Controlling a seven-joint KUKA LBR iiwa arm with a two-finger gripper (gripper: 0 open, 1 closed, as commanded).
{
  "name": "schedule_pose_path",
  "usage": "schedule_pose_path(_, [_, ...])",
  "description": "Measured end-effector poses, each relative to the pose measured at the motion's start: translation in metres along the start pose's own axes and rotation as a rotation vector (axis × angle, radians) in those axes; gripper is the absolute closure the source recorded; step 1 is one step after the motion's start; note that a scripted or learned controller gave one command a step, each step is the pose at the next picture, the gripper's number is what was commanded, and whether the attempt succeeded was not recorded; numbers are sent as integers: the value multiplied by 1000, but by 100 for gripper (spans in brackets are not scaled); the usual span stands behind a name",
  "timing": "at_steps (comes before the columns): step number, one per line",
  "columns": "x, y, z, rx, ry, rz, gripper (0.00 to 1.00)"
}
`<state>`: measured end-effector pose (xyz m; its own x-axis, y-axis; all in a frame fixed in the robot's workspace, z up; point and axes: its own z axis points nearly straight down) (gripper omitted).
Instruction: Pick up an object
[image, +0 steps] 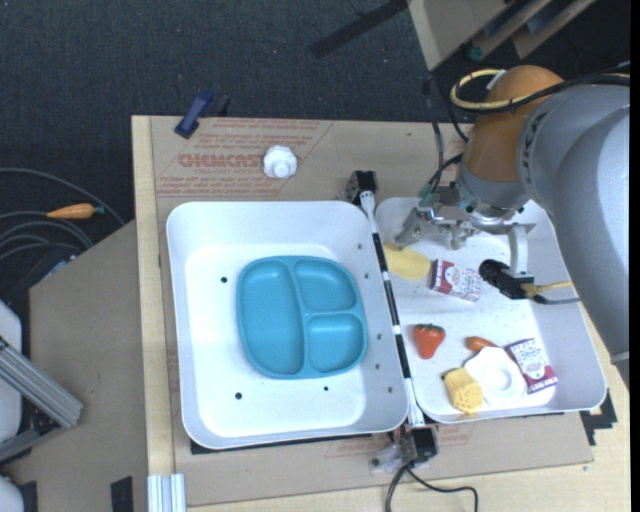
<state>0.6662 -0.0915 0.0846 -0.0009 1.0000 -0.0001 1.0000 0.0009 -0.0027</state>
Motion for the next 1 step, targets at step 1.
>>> schedule_pose_path(1, [0, 1, -11, -3, -1, -1, 100])
